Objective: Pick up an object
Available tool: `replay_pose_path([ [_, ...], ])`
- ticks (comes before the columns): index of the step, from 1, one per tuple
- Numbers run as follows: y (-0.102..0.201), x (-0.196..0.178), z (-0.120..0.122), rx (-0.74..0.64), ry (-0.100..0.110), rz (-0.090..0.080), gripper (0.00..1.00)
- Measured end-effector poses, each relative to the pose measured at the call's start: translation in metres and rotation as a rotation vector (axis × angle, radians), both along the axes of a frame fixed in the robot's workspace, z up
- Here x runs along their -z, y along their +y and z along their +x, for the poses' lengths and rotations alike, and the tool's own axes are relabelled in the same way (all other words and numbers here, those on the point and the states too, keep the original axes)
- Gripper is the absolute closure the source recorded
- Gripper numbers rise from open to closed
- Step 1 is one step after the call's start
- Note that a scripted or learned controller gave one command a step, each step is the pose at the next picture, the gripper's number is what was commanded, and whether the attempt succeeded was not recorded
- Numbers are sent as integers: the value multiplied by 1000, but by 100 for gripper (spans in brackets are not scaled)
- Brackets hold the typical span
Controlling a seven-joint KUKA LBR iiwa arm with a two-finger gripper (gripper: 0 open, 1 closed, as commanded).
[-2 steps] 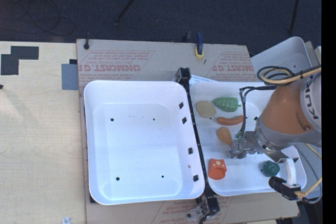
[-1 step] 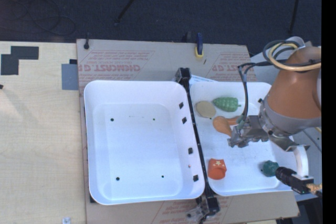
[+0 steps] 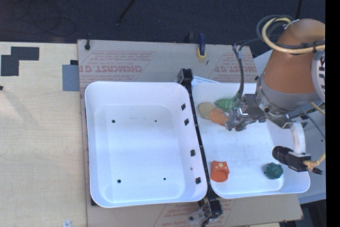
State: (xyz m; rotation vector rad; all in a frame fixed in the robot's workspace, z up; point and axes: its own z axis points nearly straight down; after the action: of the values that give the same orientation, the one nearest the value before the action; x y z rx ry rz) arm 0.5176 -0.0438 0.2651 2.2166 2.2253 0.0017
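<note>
Arm reaches in from right, claw (image 3: 236, 120) low over the upper part of the right bin (image 3: 249, 188), just beside an orange lump (image 3: 218, 116), a tan rounded piece (image 3: 205, 110) and a green object (image 3: 227, 103) clustered near the divider; its opening cannot be made out, nor whether it has anything. Elsewhere in right bin: an orange-red block (image 3: 219, 170) near the front left, a dark teal object (image 3: 274, 170) front right. Left bin (image 3: 95, 114) sits alongside on the tabletop (image 3: 37, 141).
</note>
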Motion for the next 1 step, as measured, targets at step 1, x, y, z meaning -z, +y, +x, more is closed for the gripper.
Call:
replay_pose_path([
  [1,-80,26,10,11,6,-3,100],
])
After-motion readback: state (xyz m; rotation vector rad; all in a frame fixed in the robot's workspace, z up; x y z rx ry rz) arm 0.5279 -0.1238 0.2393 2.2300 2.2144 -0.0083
